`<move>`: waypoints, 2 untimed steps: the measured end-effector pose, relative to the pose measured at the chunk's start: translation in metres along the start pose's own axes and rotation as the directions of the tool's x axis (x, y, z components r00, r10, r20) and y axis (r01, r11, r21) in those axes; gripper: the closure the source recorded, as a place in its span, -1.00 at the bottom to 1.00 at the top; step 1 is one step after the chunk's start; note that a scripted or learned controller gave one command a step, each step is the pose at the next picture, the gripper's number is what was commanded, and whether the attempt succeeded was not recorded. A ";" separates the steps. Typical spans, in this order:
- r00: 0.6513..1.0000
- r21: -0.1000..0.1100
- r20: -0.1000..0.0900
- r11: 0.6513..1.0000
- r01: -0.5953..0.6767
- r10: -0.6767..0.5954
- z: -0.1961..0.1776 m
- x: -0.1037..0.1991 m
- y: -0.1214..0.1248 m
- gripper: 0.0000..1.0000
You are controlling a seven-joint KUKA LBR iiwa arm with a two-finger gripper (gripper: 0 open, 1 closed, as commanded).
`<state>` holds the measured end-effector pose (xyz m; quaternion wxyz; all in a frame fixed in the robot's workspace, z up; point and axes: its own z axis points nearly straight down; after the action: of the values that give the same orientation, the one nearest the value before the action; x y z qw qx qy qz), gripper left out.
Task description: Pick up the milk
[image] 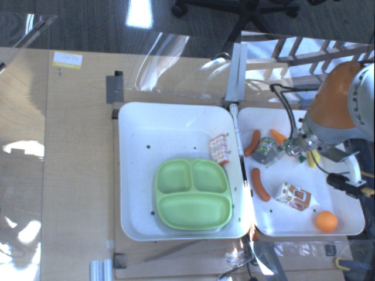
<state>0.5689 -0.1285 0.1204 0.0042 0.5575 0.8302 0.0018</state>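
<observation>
The gripper (pixel 294 148) sits low in the right bin (pixel 351 230), near its back wall, under the orange-banded wrist. Its tip is small and blurred here, so I cannot tell how far open it is, and nothing can be seen held in it. It looks close to, perhaps touching, a grey-green item (pixel 266 151) on its left, with a carrot (pixel 278 137) just behind that.

The milk (pixel 293 196), as I read it, is the white carton with brown print lying flat nearer the front of the same bin, apart from the gripper, between a sausage (pixel 261 185) and an orange (pixel 326 220). A second, red-and-white carton (pixel 220 150) lies in the left bin (pixel 126 174) beside the plate (pixel 193 195); it could be the milk instead, the print being too small to read.

The step in hand seems to be the approach: no grasp is made yet. Next, the gripper likely has to lift clear, come forward over the carton, and line up across its narrow side before descending.
</observation>
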 end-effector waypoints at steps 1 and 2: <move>0.957 -0.007 0.011 0.957 0.291 -0.291 0.029 0.043 -0.059 -1.00; 1.000 0.001 0.001 1.000 -0.028 0.028 -0.025 -0.019 -0.034 -1.00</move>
<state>0.5446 -0.1584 0.1455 0.0042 0.5690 0.8223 0.0014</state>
